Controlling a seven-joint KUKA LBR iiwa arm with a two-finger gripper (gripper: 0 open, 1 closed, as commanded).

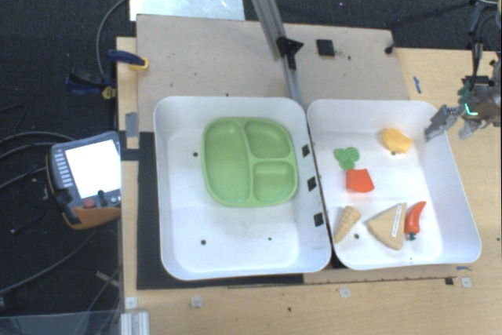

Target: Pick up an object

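The gripper (pixel 451 123) hangs at about three o'clock in the camera view, over the right rim of the right bin (pixel 455 192). Its two fingers (pixel 436 124) stand spread apart with nothing between them, one grey finger reaching out over the bin's upper right corner and the other nearer the wrist. A small green light glows on the body just behind them.

Inside the right bin lie the toy foods. Nearest the gripper, toward its eight o'clock, is a yellow lemon-like piece (pixel 396 140). At nine o'clock from that piece sits a green broccoli floret (pixel 346 158), and just below the floret, touching or almost touching it, an orange-red block (pixel 360 181). Lower in the bin, at about six o'clock from the block, an ice-cream cone (pixel 346 223) lies tilted. Beside it to the three o'clock side rests a tan wedge (pixel 387 227), with a red chili pepper (pixel 414 218) against the wedge's right edge.

The left bin (pixel 180 247) holds a green divided plate (pixel 251 162) with three compartments, set toward the bin's twelve o'clock side.
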